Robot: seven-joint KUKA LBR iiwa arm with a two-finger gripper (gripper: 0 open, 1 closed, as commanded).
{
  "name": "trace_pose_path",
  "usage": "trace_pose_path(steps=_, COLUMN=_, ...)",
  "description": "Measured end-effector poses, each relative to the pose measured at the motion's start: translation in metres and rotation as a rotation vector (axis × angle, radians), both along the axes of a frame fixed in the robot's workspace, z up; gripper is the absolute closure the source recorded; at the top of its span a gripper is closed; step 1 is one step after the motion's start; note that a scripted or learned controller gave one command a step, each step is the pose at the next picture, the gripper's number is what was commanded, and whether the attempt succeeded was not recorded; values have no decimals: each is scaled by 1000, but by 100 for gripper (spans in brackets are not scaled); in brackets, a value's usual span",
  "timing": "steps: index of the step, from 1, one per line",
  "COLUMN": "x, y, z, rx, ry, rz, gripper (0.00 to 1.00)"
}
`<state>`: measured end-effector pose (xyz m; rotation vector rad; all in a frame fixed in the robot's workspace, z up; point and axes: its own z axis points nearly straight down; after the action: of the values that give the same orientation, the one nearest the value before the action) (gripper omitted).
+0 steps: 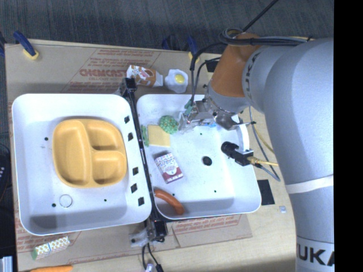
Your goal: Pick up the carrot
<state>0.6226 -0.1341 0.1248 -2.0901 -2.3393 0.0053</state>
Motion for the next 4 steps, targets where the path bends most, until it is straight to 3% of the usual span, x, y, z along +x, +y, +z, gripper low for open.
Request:
trace_pose_path(steps=1, x=1, y=-27, z=78, rx=-1, ry=-5, rz=-31, gripper=100)
trace_pose_path(steps=2, x=-40, y=-72, z=152, rx=-2, ry=-6, rz=230, gripper=100)
trace_pose_path(steps=3, x=-95, y=-77, z=124, rx=2, ry=-3, rz=541, gripper=100)
trace_pose_path(steps=4, x=-117, y=-77, z=139, rx=4, ry=-3, rz=964, gripper=100)
